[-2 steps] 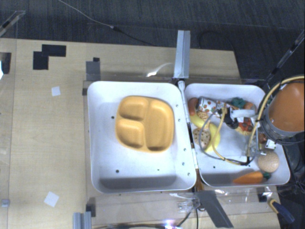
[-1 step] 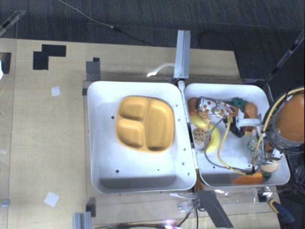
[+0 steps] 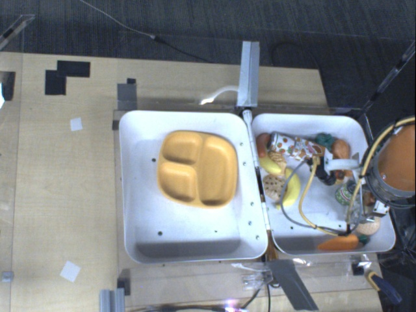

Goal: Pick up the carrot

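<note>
The desk (image 3: 58,194) carries two white bins side by side. The left bin (image 3: 140,194) holds only a yellow divided plate (image 3: 198,168). The right bin (image 3: 325,207) is crowded, and my arm (image 3: 398,164) reaches into it from the right. A printed packet (image 3: 292,147) lies along the far wall, and a banana (image 3: 291,190) lies near the left wall.

The carrot (image 3: 338,243) lies flat against the bin's near wall, towards the right corner, with its length along that wall. My hand (image 3: 359,216) hangs just above and beside its right end, among small clutter. I cannot tell whether it is wide or narrow, and nothing shows as held in it.

To do this well, I judge I should centre over the carrot's middle and turn so my grip closes across its width. I should come down clear of the wall and of the small pale thing (image 3: 368,227) at its right end.
</note>
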`<state>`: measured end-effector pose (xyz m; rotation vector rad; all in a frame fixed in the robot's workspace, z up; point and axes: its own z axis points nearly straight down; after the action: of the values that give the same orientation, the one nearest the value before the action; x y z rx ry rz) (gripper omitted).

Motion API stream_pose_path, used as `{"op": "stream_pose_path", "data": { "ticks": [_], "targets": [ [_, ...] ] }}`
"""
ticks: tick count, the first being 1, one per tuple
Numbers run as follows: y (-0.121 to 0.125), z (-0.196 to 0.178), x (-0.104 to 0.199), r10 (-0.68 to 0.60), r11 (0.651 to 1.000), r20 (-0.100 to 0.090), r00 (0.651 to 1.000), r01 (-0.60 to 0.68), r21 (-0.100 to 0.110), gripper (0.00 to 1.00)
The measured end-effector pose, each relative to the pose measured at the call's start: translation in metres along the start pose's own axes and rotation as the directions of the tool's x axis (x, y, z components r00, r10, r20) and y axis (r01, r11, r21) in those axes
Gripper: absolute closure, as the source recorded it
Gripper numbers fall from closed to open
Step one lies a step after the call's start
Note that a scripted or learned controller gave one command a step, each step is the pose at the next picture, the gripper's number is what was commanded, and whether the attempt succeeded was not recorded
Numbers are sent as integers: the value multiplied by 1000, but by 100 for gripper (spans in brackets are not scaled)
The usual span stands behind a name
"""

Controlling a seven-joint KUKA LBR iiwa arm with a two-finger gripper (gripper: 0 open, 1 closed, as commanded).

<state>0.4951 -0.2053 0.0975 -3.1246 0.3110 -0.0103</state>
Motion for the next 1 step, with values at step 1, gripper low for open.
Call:
{"op": "stream_pose_path", "data": {
  "ticks": [1],
  "targets": [
    [-59,-3,48,-4,1000,3,1000,4,3,100]
  ]
}}
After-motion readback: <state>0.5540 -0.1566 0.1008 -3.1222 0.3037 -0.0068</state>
